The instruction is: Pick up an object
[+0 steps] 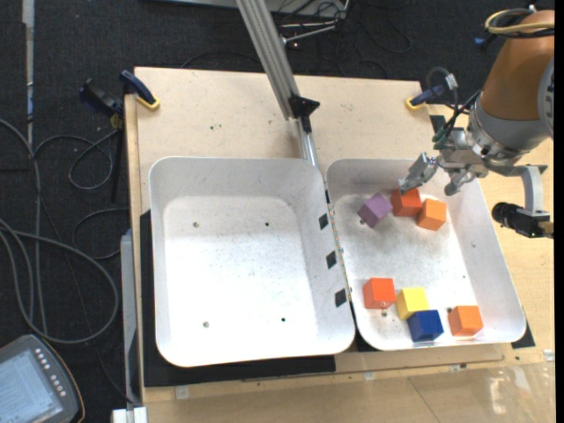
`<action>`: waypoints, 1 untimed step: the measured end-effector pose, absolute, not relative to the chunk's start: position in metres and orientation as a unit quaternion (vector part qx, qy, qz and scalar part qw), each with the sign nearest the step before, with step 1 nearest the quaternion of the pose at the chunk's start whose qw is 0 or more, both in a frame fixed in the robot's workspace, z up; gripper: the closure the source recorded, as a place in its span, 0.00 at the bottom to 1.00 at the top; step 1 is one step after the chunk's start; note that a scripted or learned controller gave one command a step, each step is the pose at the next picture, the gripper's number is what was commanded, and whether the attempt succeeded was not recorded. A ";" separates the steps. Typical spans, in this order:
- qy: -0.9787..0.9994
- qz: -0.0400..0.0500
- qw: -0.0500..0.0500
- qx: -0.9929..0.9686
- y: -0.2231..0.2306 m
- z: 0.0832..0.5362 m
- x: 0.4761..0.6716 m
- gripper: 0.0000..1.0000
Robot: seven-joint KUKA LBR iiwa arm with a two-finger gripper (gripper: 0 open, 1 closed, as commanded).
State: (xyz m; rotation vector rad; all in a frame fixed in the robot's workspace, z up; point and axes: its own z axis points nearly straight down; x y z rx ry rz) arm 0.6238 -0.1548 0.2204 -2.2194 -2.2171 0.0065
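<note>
I'm seeing the gripper (438,175) hanging with its fingers spread apart over the right bin (493,263), gripping nothing. Just below it a red-orange cube (406,202) is sitting between a purple cube (375,209) and an orange cube (432,213), touching the orange one.

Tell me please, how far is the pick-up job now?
Nothing looks picked yet: all seven blocks lie in the right bin. The gripper hangs open above the red block, beside the purple block, with nothing between its fingers. Grasping and lifting are left.
</note>
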 end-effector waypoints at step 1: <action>-0.707 0.002 0.003 -0.707 -0.151 0.156 0.625 0.00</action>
